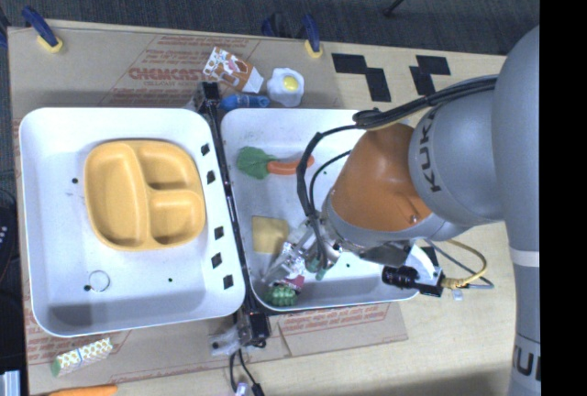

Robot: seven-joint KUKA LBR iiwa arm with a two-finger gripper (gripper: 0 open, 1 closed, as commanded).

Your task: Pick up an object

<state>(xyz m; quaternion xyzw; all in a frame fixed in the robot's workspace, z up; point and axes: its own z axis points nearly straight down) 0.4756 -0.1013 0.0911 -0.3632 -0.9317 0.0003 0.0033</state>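
Note:
My gripper (295, 262) is low in the right bin (367, 121), near its front-left corner, below the orange band of the arm (381, 183). A pale yellow flat piece (268, 234) lies just left of it. Right under the gripper's tip sit a small pink and white item (295, 279) and a green knobbly item (282, 295), against the bin's front wall. A toy carrot (271, 165) with a green top lies farther back in the bin. The arm hides the bin's right half.
The left bin (46, 229) holds a yellow divided tray (145, 192). Behind the bins lie a snack packet (226, 66), a blue item (244, 100) and a white and yellow egg toy (286, 85). Cables (459, 270) trail off the wrist.

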